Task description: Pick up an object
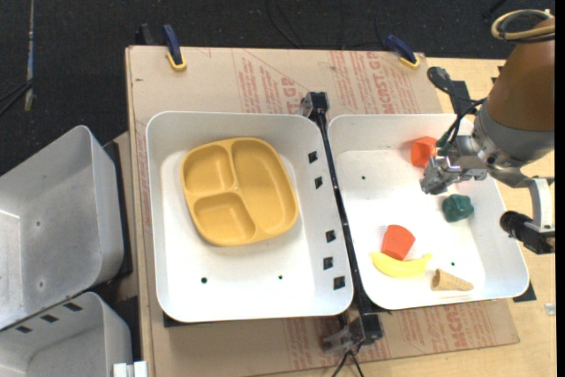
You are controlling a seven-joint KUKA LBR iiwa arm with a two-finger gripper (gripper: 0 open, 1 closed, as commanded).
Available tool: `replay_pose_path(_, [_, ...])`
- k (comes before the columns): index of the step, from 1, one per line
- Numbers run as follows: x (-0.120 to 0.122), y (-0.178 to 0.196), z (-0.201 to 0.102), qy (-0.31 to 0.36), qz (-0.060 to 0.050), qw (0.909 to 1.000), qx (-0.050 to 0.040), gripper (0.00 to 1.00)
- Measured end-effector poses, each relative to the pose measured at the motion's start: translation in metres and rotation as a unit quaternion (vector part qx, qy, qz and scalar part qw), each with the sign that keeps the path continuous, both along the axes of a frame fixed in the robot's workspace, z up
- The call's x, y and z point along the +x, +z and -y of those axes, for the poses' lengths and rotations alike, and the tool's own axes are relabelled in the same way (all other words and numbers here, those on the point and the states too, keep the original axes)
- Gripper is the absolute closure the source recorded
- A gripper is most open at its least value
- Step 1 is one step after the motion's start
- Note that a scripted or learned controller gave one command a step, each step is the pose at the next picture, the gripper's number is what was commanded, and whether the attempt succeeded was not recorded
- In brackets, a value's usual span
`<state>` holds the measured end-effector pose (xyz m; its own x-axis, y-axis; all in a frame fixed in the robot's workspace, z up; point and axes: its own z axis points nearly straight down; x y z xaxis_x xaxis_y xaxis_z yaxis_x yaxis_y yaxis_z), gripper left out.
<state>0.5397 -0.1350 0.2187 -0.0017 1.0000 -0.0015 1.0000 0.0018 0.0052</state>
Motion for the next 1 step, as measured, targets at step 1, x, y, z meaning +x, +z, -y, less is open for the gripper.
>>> replay_pose_path(1, [0.0010, 0.0208, -0.0001, 0.000, -0.001, 1.0000, 0.0002, 1.00])
